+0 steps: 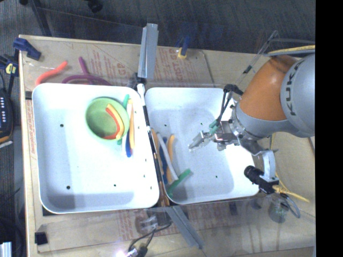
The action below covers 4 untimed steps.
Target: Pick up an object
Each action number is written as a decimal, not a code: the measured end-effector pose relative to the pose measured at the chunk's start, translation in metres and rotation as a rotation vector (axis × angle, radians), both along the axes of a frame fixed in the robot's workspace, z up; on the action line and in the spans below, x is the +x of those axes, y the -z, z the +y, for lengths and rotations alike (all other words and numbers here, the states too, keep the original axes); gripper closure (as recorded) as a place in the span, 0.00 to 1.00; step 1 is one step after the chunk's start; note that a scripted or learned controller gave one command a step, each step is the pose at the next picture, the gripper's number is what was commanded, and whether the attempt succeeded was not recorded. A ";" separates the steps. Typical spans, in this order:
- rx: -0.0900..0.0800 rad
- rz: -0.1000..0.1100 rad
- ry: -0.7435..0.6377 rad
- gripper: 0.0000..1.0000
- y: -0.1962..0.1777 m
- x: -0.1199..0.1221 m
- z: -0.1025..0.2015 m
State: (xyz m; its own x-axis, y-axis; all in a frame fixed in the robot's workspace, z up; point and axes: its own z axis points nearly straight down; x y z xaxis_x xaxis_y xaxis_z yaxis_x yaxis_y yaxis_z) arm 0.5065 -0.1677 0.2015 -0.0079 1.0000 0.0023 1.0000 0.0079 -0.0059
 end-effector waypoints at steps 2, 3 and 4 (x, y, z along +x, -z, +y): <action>-0.003 -0.005 0.062 1.00 0.098 0.054 0.047; -0.005 -0.003 0.062 0.00 0.099 0.053 0.046; -0.004 -0.001 0.060 1.00 0.090 0.053 0.047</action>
State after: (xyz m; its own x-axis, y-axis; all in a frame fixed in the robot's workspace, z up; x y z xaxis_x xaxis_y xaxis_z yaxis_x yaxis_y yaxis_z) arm 0.5594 -0.1211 0.1119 0.0524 0.9986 -0.0021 0.9986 -0.0524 -0.0050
